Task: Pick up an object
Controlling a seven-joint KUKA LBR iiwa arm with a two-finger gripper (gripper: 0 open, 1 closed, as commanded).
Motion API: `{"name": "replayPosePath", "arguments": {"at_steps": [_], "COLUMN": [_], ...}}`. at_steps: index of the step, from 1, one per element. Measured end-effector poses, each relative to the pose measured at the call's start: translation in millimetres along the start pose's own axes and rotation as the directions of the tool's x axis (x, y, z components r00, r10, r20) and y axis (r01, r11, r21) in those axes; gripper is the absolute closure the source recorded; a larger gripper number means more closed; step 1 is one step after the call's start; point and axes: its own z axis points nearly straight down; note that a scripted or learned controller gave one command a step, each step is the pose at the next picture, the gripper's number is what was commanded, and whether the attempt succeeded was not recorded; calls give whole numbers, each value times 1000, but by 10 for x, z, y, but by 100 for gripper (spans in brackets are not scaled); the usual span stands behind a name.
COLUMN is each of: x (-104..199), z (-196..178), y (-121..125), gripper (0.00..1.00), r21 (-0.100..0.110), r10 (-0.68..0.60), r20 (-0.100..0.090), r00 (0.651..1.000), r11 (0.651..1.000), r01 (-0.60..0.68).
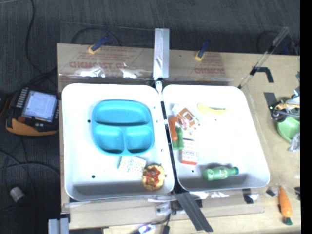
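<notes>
Lying on its side near the front wall of the right white bin [253,130]: a green plastic bottle [220,172]. Behind it, a small red-and-white carton [189,156]; farther back, a yellow banana [211,108]. In the left white bin [75,130], a blue sectioned plastic tray [123,126], with a red-and-yellow round toy [153,176] at the front corner. Out on the tabletop [273,82], an orange carrot-shaped toy [284,206].

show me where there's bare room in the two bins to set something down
Right bin: a wide bare patch on its right half, bordered by the banana above and the green bottle below. Its left edge is crowded with small packets. Left bin: the blue tray fills the middle; bare floor lies at its lower left corner.
</notes>
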Motion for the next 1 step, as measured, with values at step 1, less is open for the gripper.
{"name": "replayPosePath", "arguments": {"at_steps": [1], "x": [0], "z": [-78], "y": [-3], "gripper": [100], "r21": [2], "r10": [-1], "r20": [6], "r00": [1000], "r11": [1000], "r01": [1]}}
